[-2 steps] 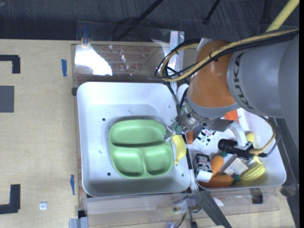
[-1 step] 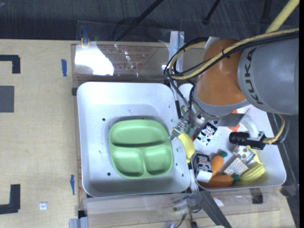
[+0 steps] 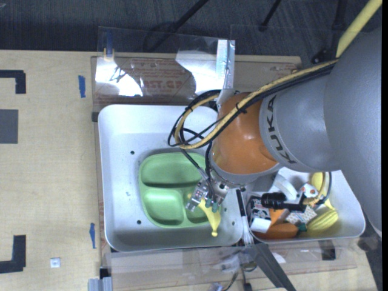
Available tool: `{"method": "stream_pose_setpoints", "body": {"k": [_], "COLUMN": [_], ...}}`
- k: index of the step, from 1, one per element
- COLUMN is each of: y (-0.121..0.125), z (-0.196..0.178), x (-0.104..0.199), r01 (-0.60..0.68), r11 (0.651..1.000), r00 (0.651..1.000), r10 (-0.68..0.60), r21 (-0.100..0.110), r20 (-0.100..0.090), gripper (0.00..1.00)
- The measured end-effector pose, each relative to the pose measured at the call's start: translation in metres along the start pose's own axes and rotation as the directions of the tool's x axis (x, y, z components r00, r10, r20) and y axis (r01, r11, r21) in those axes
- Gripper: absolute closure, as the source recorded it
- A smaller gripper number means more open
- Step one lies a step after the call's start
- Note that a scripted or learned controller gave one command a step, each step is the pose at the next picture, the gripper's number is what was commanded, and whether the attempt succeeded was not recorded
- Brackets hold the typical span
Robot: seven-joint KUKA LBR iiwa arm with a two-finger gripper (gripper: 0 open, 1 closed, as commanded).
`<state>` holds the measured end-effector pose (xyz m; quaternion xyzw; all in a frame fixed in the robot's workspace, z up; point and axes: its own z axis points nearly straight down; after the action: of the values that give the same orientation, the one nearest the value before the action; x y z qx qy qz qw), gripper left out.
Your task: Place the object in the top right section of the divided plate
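Here, the pincer (image 3: 205,200) is seen low over the right edge of a green divided plate (image 3: 159,194) in the left white bin (image 3: 115,162).

A slim yellow object (image 3: 213,221) is seen just below the metal fingertips, its pointed end hanging over the plate's lower right rim; whether it is pinched or merely touched cannot be told, nor can the spread of the fingers. The plate is of smooth, matte plastic with rounded compartments. The glossy orange band (image 3: 239,144) and grey arm casing are draped with black and yellow cables. In the right bin (image 3: 354,214), a jumble of small toys is heaped: a yellow banana-like shape (image 3: 323,221), an orange piece (image 3: 280,229) and black and white bits. The tabletop (image 3: 48,162) is of pale wood grain.
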<state>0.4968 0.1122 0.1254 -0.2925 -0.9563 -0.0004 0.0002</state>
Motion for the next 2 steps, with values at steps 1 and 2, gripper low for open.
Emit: {"method": "stream_pose_setpoints", "body": {"k": [1, 2], "y": [0.084, 0.119], "z": [0.013, 0.014], "x": [0.013, -0.020], "r01": [0.076, 0.135], "r11": [0.997, 0.991], "r00": [0.996, 0.990], "r10": [-0.075, -0.135], "r21": [-0.030, 0.011], "r20": [0.039, 0.029], "gripper": [1.00, 1.00]}}
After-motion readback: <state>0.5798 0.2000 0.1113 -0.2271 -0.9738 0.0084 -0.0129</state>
